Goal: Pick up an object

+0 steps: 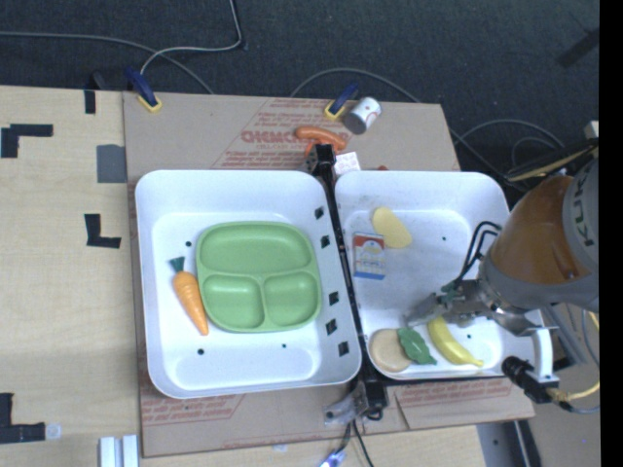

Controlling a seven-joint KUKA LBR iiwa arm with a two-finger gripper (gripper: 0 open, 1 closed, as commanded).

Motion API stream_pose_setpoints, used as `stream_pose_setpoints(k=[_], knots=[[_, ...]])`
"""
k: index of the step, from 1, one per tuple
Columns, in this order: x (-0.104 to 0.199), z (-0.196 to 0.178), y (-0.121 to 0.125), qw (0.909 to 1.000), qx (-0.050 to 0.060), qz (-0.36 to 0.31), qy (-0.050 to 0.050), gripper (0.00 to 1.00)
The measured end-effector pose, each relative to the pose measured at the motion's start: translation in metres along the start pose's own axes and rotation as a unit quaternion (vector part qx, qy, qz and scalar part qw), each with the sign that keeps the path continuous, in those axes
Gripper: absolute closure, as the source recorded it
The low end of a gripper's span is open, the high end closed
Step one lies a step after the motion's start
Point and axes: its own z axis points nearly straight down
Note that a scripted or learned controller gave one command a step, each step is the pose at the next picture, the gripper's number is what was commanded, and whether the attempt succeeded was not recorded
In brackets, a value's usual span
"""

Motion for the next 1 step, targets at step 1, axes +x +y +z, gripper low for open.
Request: stream_pose_setpoints(k=[1], knots=[[0.0, -0.0098, 0.0006, 1.0, -0.001, 0.0, -0.001, 1.0]])
